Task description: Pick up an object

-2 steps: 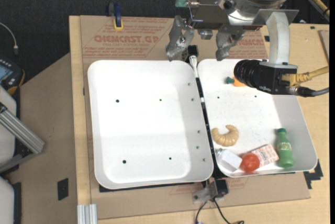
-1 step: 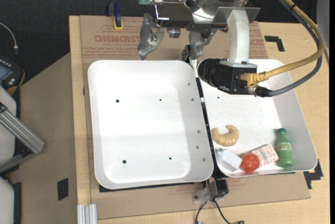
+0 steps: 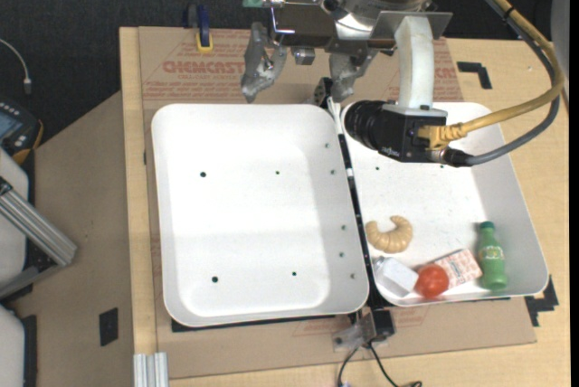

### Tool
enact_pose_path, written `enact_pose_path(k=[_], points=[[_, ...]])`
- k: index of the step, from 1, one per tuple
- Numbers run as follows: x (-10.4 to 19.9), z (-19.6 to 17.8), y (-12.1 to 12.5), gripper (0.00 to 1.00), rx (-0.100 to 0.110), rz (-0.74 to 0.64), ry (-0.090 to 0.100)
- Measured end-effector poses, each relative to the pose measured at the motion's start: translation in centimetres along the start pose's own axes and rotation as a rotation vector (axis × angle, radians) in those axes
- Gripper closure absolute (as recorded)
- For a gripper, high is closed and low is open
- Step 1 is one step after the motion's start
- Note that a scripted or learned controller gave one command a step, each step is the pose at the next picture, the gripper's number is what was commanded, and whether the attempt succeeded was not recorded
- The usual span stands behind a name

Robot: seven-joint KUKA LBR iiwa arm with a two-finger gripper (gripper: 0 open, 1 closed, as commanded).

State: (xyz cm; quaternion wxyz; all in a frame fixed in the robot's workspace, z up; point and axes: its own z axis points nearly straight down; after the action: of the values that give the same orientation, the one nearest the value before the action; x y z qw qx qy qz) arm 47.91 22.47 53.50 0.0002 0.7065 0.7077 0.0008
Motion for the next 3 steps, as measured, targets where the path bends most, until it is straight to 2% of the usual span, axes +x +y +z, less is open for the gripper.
enact_pose_path(k=[3], points=[[-0.01, 0.00, 0.00, 0.00, 0.001, 0.000, 0.000]])
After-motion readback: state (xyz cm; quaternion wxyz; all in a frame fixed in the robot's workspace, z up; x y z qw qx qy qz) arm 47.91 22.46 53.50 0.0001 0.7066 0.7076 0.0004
